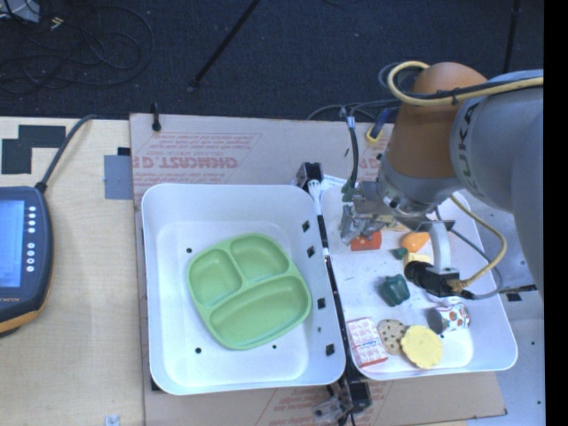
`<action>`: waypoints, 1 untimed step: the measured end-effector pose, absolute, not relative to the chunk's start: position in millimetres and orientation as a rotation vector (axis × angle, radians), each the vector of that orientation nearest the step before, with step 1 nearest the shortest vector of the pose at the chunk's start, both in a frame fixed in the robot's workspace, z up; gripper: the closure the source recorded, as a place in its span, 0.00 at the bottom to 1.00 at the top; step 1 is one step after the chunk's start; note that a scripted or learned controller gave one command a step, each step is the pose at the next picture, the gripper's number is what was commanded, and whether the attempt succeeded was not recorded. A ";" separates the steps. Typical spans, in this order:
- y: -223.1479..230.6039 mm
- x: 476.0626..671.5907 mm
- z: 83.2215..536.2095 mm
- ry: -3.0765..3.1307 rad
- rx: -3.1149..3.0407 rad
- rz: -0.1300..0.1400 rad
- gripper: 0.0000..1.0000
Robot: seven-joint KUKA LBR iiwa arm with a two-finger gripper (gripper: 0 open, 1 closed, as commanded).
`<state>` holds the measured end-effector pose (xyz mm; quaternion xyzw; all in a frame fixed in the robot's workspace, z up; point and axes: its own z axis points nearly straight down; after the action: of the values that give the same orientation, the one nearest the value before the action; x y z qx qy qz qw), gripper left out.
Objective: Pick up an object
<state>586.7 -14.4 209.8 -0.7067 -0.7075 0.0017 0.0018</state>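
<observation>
Camera view | we log jaws (362,231) low in right bin (497,353), grip state unreadable | red block (366,240) just beneath them, likely target | green block (394,289) and yellow piece (421,346) nearer the camera, spread loose for picking

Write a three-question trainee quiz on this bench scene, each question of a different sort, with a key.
1. True or false: the green divided plate lies in the left bin.
2. Which thing lies nearest the gripper? A. the yellow round piece B. the red-orange block C. the cookie
3. Fill in: the dark green object lies in the ____ bin.

Key: 1 true; 2 B; 3 right.
</observation>
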 end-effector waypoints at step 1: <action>8.8 581.9 185.5 -2.220 -2.216 0.006 1.00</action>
<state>581.9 8.8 185.5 -0.7064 -0.7078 0.0020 0.0026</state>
